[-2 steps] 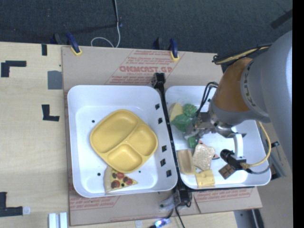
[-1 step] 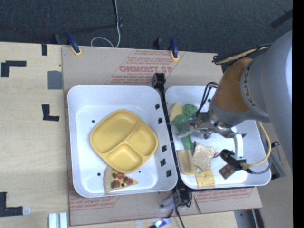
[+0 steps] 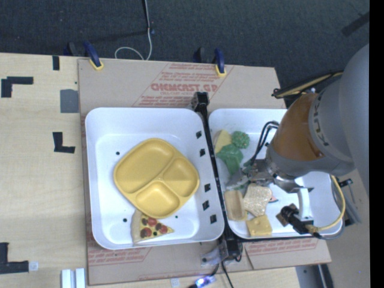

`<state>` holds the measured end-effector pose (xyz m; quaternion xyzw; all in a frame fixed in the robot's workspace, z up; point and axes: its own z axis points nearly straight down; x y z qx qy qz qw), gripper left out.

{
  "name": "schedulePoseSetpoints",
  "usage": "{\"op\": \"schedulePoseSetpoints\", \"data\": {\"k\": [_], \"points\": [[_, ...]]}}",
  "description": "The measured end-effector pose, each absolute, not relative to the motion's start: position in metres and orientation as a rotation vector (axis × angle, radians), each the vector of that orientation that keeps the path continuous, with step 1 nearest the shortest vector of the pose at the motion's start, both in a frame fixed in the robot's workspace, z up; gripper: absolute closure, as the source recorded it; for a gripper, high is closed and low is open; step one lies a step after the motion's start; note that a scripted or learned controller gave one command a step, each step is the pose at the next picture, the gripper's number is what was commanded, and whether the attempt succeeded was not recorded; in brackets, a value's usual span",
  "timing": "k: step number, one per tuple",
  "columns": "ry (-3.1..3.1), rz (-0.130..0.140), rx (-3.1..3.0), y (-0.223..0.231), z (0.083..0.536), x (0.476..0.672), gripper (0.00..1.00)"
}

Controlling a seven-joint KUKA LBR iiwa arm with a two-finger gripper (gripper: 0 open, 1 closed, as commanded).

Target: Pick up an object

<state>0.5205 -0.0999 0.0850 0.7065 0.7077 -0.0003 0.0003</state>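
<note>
A robot arm's gripper [image 3: 257, 176] hovers low in the right bin [image 3: 324, 212]; I cannot tell its grip. Bread [image 3: 256, 200] sits just beside it at six o'clock, broccoli [image 3: 231, 153] at ten. The crowded food may cause a missed or double grab.
</note>
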Motion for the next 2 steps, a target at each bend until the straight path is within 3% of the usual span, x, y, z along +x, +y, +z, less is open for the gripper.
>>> {"op": "schedulePoseSetpoints", "data": {"k": [1,2], "points": [[2.223,-0.003,2.223,-0.099,0.085,0.548,0.00],[2.220,0.004,2.216,-0.101,0.086,0.492,0.00]]}}
